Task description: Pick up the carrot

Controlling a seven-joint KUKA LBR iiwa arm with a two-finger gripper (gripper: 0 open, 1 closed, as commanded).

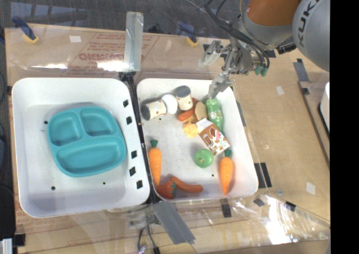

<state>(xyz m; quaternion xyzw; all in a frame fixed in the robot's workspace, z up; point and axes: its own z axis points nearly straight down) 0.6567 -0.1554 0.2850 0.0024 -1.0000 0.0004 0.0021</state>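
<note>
- Down at the near wall of the right bin (247, 152) you've got a red pepper (166, 189) and a sausage (188, 186) lying together, and either side of them the two candidates for the job
- One carrot (155, 161) lies along the left wall of that bin, leafy end up the picture; a second carrot (225, 174) sits near the right wall, just beside a green apple (204, 158)
- Your gripper (220, 86) hangs over the far right corner of the bin, above the green bottle (213, 111); I cannot tell from this angle whether it's spread or pinched, and nothing shows between its tips
- So the step in hand is the approach, and I'd judge the right-hand carrot the easier target: it's on the arm's side and needs less travel
- Come across high first, clearing the bottle and the printed carton (213, 138), then drop straight down over the carrot's thick middle
- Turn the wrist so you close across the carrot's width, not along its length; the taper will likely squirt out of a lengthwise pinch
- Watch the apple on one side and the bin wall on the other; there's little room, so centre carefully before closing
- Left bin (28, 135) holds a teal divided plate (85, 139); it's well apart and no concern
</note>
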